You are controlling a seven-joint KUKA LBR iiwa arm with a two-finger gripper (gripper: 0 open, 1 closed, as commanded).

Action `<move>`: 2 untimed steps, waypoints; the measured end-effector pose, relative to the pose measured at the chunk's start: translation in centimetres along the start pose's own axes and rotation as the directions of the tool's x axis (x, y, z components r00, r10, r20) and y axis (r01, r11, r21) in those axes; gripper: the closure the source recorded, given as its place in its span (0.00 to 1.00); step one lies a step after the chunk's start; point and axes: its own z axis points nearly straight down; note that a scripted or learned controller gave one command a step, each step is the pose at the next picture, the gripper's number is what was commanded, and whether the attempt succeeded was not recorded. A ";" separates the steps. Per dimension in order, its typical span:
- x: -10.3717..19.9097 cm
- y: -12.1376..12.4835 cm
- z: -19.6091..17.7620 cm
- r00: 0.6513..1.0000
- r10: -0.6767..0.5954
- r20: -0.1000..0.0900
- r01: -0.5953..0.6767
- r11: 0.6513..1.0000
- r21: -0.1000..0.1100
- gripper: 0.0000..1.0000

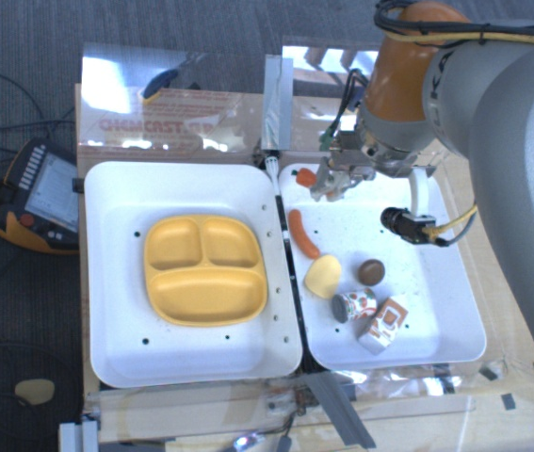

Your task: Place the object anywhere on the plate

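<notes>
A yellow three-compartment plate (206, 269) lies in the left bin (116, 347) with nothing on it. In the right bin (445, 337) lie an orange sausage-shaped piece (304, 234), a pale yellow chip-like piece (323, 276), a small brown ball (371, 271), a little can (353, 304) and a small red-and-white carton (384, 325). A small red-orange piece (304, 176) sits at the bin's back left corner. My gripper (328, 188) hangs over that back left area, just right of the red-orange piece. I see nothing held between its fingers.
A raised divider (285, 252) separates the two bins. A clear plastic wall (172, 111) stands behind the left bin. A black cable connector (408, 224) dangles from the arm over the right bin. A yellow handheld pendant (36, 196) lies left of the bench.
</notes>
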 end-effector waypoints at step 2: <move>10.7 -6.8 2.6 1.000 -0.001 -0.004 0.001 1.000 0.002 1.00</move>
